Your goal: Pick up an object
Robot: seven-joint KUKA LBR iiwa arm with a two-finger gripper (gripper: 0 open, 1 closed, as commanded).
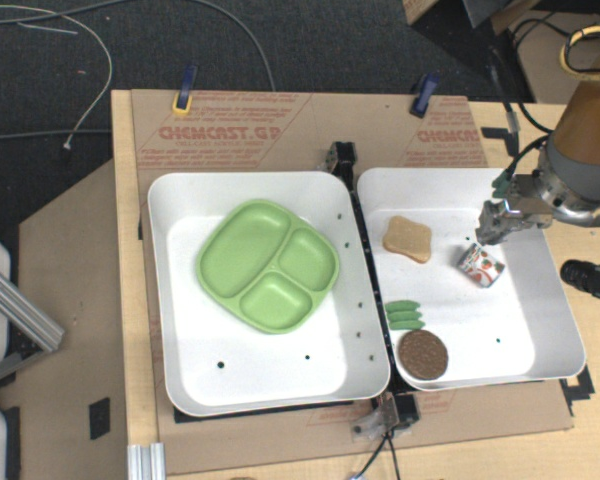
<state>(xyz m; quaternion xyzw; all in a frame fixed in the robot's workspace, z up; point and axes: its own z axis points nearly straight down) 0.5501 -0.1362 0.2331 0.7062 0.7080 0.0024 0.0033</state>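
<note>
White right bin (540, 358), your stock: wrapper (481, 265) at right of frame, unlifted, just below gripper (495, 224); finger state cannot be told. Bread (408, 238), pea pods (404, 315), cookie (422, 354). Pick outstanding.

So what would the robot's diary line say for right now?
end effector: right bin, just above small wrapped item | nothing seen held | toast, pea pods, brown patty untouched | green plate: left bin

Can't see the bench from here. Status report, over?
Gripper low over right bin, just above small wrapped item. Nothing seen held. Bread slice, pea pods, brown disc lie apart, not in the way.
</note>
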